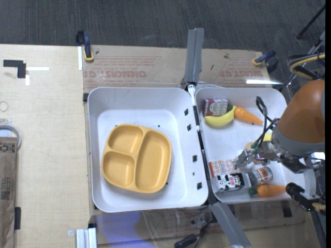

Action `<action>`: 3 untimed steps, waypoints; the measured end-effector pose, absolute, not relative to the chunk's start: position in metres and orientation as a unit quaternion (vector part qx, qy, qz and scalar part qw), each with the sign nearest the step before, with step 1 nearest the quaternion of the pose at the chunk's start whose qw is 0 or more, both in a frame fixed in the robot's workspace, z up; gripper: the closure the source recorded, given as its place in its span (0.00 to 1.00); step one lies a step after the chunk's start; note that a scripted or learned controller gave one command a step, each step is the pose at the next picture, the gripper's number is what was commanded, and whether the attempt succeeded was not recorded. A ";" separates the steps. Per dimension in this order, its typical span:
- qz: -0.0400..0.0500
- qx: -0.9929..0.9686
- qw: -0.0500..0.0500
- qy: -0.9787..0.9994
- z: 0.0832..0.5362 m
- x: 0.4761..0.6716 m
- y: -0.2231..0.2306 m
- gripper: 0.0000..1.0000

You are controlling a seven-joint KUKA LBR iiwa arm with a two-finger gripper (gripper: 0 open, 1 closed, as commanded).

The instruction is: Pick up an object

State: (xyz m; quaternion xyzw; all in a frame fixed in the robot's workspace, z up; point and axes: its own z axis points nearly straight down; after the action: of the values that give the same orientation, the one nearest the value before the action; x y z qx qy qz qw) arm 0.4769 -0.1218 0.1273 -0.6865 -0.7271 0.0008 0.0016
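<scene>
My gripper (246,156) hangs low over the middle of the right bin (227,143), open, with nothing between its fingers. Just below it lie a black-and-white carton (230,181), a flat red-printed packet (221,167) and a small can (261,175). An orange carrot (271,190) lies along the bin's near edge. At the far end sit a small maroon box (216,106), a banana (220,119), a second carrot (248,116) and a black spoon (260,107). A yellow item (267,136) is partly hidden behind the wrist.
The left bin (103,112) holds a yellow divided plate (137,159). A grey divider bar (194,61) runs between the bins. The arm's orange band (307,112) covers the right bin's right side. Cardboard lies behind the bins.
</scene>
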 end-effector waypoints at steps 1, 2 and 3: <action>0.001 -0.732 0.000 -0.681 0.273 0.493 -0.089 0.00; 0.001 -0.673 0.002 -0.739 0.155 0.477 -0.126 0.00; -0.004 -0.801 -0.004 -0.598 0.096 0.481 -0.101 0.00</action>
State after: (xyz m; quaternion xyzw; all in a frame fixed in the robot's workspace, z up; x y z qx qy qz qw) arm 0.4811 -0.1012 0.0960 -0.8013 -0.5982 -0.0037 -0.0044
